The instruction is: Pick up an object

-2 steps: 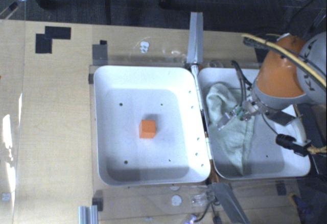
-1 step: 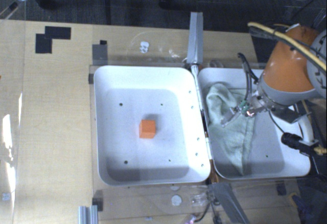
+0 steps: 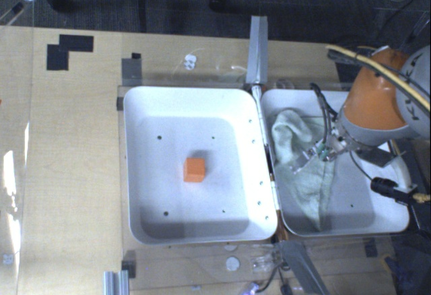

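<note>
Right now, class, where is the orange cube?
The orange cube sits near the middle of the left bin, apart from the cloth in the right bin.

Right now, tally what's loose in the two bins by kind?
Orange block: 1, in the left bin
Pale cloth: 1, in the right bin, under the gripper
Total: 2
</note>
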